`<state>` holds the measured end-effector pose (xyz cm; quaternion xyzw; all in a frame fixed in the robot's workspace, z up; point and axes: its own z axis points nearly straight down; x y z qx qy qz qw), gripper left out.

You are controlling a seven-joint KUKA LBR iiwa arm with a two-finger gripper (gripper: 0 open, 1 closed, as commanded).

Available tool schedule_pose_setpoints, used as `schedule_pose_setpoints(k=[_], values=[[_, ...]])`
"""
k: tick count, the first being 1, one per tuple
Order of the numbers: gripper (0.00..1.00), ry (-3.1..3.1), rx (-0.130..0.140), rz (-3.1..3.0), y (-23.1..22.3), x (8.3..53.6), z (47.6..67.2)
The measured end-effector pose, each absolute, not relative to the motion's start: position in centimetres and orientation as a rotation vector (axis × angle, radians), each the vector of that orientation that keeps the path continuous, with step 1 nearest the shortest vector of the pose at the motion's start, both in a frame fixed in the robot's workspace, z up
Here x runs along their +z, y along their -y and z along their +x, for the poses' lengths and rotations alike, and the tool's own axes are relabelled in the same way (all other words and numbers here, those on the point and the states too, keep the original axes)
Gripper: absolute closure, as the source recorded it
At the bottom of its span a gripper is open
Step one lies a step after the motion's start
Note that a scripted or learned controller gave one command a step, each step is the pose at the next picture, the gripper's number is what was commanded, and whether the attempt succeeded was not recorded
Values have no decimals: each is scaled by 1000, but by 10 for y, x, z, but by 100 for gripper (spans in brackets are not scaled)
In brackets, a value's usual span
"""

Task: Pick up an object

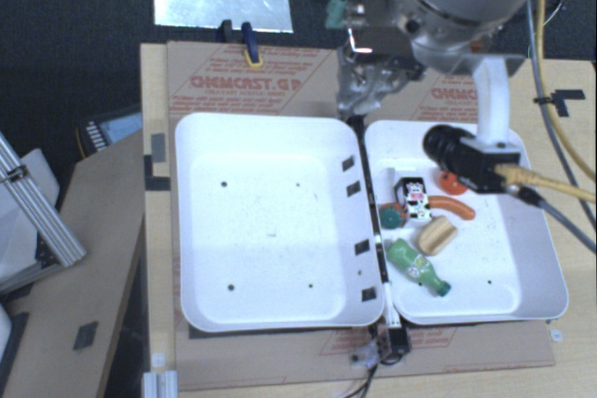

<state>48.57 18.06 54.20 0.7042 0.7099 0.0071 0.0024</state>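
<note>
tool hangs over the bins' far-edge divider, its state impossible to tell; the clustered green bottle, bread roll and carrot risk a missed or double grasp.

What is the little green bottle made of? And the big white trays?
The green bottle looks like smooth toy plastic: solid colour, faint shine. The white bins look like thin moulded plastic, matte, with rounded rims. The board beneath seems cardboard, brown with printed letters.

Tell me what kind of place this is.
Probably a robotics lab bench: two white bins set on a cardboard sheet, small toys such as a green bottle, and cables trailing from the arm.
</note>
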Motion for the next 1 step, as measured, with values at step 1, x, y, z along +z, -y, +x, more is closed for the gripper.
schedule_pose_setpoints(k=[1], values=[[100, -2231, 9, 2210, -179, 547, 487]])
